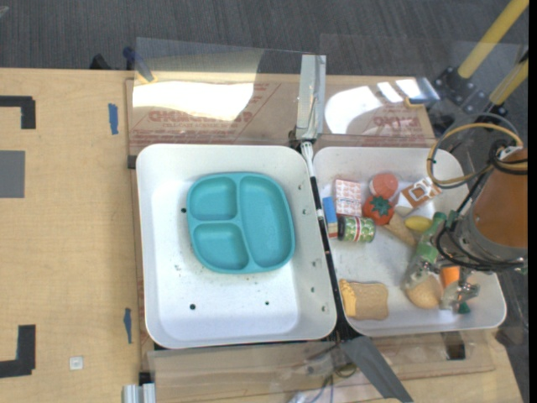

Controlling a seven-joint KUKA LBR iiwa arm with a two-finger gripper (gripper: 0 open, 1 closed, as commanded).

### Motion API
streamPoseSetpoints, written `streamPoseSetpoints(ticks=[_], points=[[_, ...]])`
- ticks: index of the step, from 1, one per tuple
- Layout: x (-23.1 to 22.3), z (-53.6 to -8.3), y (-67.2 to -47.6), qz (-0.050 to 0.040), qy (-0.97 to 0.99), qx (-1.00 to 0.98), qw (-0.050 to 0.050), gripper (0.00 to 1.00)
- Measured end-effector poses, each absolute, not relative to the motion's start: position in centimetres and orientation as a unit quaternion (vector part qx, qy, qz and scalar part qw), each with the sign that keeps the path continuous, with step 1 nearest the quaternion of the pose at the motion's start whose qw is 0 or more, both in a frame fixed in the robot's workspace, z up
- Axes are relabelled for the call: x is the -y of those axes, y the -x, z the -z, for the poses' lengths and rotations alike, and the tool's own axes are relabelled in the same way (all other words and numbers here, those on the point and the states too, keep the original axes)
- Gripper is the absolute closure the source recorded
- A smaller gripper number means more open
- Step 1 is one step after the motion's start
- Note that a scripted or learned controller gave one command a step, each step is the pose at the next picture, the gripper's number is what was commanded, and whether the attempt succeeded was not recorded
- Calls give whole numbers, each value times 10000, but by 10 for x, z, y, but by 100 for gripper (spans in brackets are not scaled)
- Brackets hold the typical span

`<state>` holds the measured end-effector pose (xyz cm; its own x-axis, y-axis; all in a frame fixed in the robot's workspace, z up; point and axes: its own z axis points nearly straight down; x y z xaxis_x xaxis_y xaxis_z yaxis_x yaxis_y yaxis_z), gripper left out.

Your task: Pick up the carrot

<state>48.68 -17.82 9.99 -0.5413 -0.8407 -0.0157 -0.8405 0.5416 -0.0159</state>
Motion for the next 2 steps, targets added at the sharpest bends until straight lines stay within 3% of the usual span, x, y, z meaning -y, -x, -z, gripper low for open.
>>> streamPoseSetpoints(ticks=[1, 2], points=[[176, -210, -482, 32, 5650, -8251, 41, 100], [211, -100, -484, 41, 6299, -7766, 51, 100]])
